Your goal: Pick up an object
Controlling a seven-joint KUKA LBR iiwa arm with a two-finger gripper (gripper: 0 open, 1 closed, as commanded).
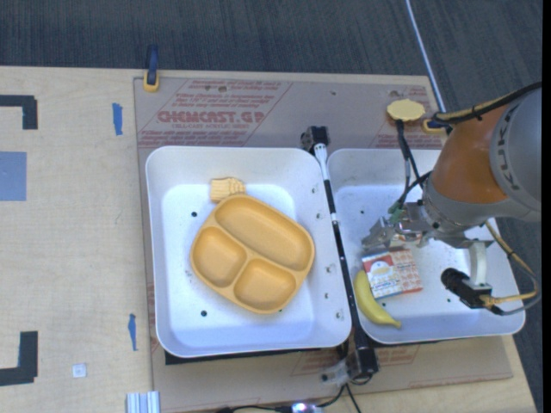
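Left bin (164, 231): held a yellow three-compartment plate (251, 254); a small tan piece (226, 188) touched it at 11 o'clock
Right bin (430, 163): a red-and-white packet (393, 275) lay flat; a yellow banana (371, 301) curved at its 7 o'clock
Gripper (389, 231): hovered at the packet's 12 o'clock; opening could not be told

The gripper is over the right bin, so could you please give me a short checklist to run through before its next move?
1. Gripper over the right bin: ok.
2. Target within reach: ok; the red-and-white packet lies just below the gripper, the banana beside the packet.
3. Something held between the fingers: cannot tell.
4. Packet free of neighbours: not ok; the banana touches or nearly touches its left edge.
5. Cable clear of the targets: ok; it lies to the right.
6. Left bin undisturbed: ok; the yellow divided tray sits flat.
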